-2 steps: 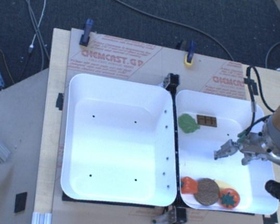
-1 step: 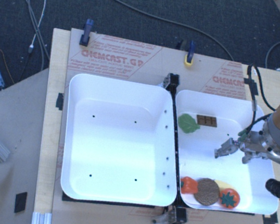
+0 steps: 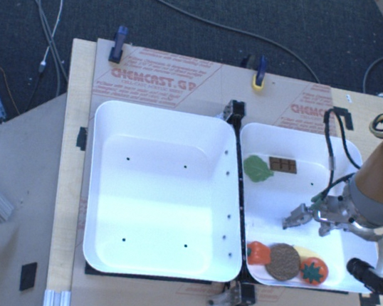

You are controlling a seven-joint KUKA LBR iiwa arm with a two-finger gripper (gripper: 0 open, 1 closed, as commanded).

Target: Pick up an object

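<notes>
1. Five toy foods lie in the right bin (image 3: 299, 153): a green leaf (image 3: 256, 169) and a brown chocolate bar (image 3: 282, 165) near the far wall, and a red tomato (image 3: 258, 253), a round brown cookie (image 3: 284, 262) and a strawberry-like piece with a green top (image 3: 313, 270) crowded along the near wall. A yellow piece peeks out behind the cookie; we cannot name it.
2. The claw (image 3: 302, 216) hangs over the bare middle of that bin, with nothing between its prongs; we cannot tell whether they are spread or closed.
3. No object is chosen yet, in our judgement; the near-wall cluster lies closest to the claw.
4. We see risk in that cluster: the pieces touch each other and hug the wall, so a prong could land on a neighbour or the rim and shove things aside.
5. The leaf and the chocolate bar look thin and flat, so the prongs may close above them.
6. The bins are smooth, glossy white plastic, likely slippery; the left bin (image 3: 99, 192) sits on the same worktop (image 3: 88, 75).
</notes>
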